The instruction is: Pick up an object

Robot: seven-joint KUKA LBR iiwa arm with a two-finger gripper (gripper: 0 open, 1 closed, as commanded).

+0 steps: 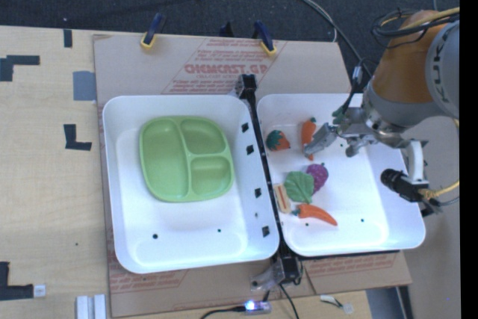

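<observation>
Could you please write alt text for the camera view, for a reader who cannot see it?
The gripper hangs over the right bin, beside a small carrot and above a purple toy. That bin also holds a strawberry, a green leaf and a second carrot; the left bin holds a green divided plate.

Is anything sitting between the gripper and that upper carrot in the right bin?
Nothing visible does. The gripper hangs over the right bin, right beside the upper carrot, with bare white floor between them. The purple toy and green leaf lie lower in the view, off that path.
</observation>
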